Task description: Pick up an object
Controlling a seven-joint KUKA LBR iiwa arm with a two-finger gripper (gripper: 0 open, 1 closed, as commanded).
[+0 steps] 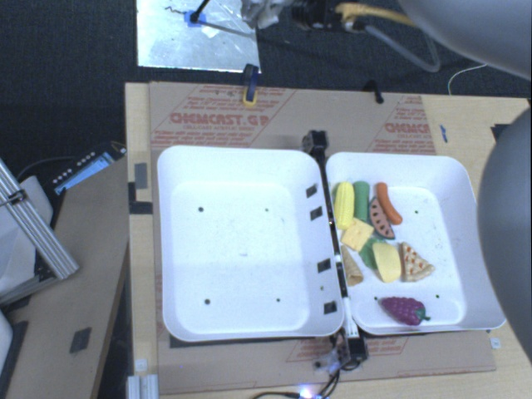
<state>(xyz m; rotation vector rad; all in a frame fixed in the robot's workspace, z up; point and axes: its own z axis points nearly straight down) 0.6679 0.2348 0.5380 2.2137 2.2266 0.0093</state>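
Note:
The right bin (453,191) holds a cluster of toy foods. A yellow corn cob (343,204), a green cucumber (362,199) and an orange sausage (388,203) lie along its far side. Below them are a watermelon slice (379,220), a yellow cheese wedge (357,234), a lemon (386,262) and a pizza slice (415,263). Purple grapes (404,309) lie apart near the front wall. My gripper (268,0) hangs high, beyond the bins' far edge at the top of the view, blurred, with nothing seen in it.
The left bin (179,248) sits beside the right one, joined by a black divider (326,223). Both rest on cardboard (216,116). A yellow clamp (249,86) stands at the back. The grey arm (507,223) covers the right edge.

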